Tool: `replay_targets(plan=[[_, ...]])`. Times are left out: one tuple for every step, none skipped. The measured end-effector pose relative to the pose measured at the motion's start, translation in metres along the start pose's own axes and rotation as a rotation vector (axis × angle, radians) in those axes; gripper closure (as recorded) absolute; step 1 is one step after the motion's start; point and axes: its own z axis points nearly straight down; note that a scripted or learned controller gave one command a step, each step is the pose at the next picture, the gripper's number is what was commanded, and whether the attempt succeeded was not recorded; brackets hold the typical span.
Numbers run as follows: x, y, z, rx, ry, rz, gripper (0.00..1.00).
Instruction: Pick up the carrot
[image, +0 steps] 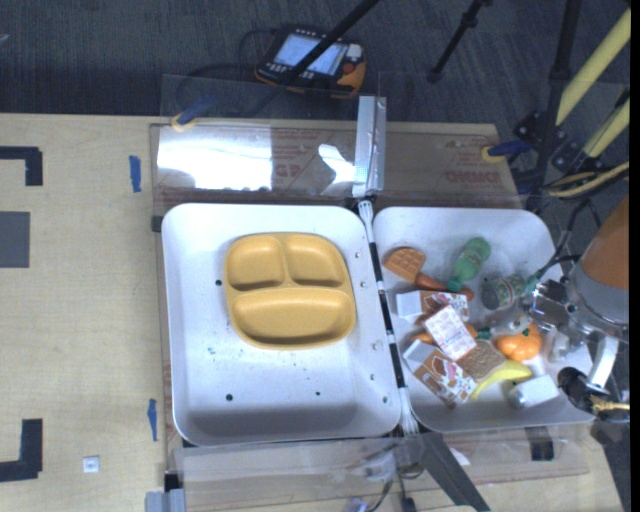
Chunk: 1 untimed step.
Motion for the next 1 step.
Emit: replay_targets(plan=[[-0.0088,-0.0082,0.0186,-0.010,0.019,-0.071,0.00]])
